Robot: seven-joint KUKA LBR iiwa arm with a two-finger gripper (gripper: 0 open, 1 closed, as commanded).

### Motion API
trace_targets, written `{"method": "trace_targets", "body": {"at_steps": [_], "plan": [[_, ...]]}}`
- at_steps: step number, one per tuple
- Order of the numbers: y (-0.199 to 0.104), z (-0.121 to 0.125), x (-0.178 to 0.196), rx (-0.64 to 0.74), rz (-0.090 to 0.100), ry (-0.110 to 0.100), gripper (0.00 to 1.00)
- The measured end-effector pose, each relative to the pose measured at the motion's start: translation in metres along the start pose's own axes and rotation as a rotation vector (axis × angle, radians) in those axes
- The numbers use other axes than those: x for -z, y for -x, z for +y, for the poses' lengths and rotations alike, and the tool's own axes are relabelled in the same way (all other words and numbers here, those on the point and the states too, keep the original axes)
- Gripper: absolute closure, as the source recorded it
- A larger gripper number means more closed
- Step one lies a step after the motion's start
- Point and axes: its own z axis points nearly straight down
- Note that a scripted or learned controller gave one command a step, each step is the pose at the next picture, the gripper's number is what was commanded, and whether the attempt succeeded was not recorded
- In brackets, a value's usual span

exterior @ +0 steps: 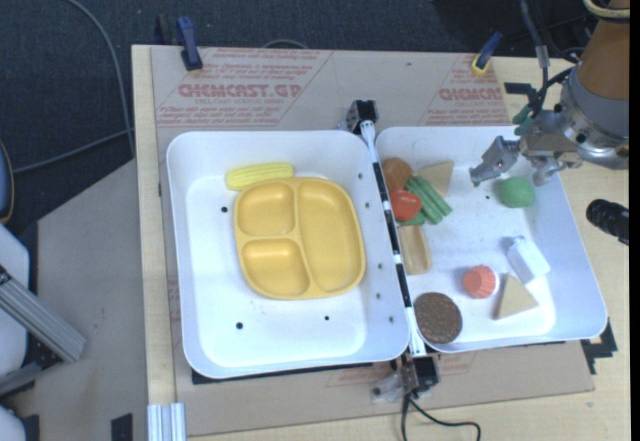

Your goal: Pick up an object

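Green round toy (517, 192) lies in the right white bin (570, 259), just beneath the grey two-finger gripper (510, 165).
Gripper hangs over the bin's far right part; the green piece sits directly under its metal fingers, perhaps touching them, though whether the jaws are spread or pinching it cannot be told from this slant.

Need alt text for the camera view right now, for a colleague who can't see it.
The gripper hovers in the right bin beside a green ball, with other toy foods scattered there. The left bin holds a yellow divided plate and a corn cob.
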Motion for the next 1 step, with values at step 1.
{"method": "trace_targets", "body": {"at_steps": [1], "plan": [[-0.02, 0.0426, -0.0966, 0.0, 0.0, -0.001, 0.0]]}}
